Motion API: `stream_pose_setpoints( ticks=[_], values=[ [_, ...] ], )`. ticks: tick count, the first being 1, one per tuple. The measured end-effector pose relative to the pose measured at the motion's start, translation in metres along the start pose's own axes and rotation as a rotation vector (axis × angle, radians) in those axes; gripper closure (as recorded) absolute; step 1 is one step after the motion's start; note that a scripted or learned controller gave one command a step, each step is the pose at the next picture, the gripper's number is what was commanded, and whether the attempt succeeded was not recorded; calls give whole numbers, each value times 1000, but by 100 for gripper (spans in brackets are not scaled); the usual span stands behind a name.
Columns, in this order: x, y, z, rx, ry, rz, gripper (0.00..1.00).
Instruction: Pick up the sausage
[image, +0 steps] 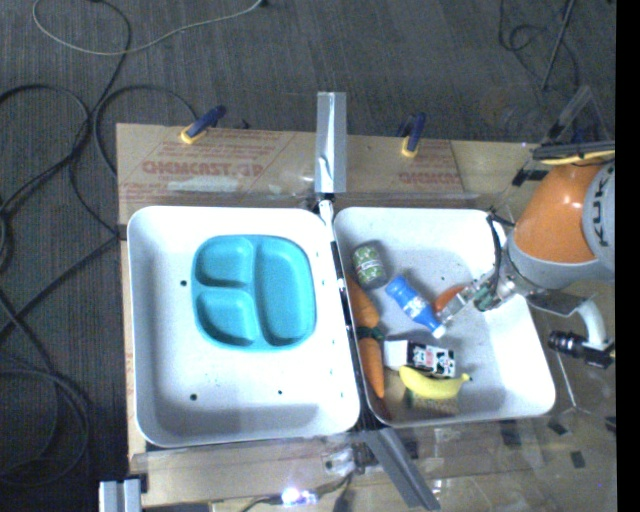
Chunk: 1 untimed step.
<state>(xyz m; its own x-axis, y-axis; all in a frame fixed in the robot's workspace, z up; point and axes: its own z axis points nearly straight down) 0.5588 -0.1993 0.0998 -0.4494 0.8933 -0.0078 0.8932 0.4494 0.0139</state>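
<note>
Over the right bin (520, 330), jaws grip the orange-red sausage (450, 297).

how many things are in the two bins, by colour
Blue: 2, tray and bottle
Orange: 2, carrot and carrot
Yellow: 1, banana
Green: 1, can
Red-orange: 1, sausage
White: 1, carton
Total: 8

Arm (560, 235): a rounded orange band with part of a black letter marking at its edge, above a grey wrist section. A black cable (497, 245) curves down along the wrist to the small metallic gripper (470, 298). A white tube with a dark end piece (578, 340) projects beside the wrist.
</note>
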Motion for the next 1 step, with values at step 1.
stream_pose_setpoints(
  ticks=[1],
  values=[
    [-34,59,11,5,1,2,100]
  ],
)
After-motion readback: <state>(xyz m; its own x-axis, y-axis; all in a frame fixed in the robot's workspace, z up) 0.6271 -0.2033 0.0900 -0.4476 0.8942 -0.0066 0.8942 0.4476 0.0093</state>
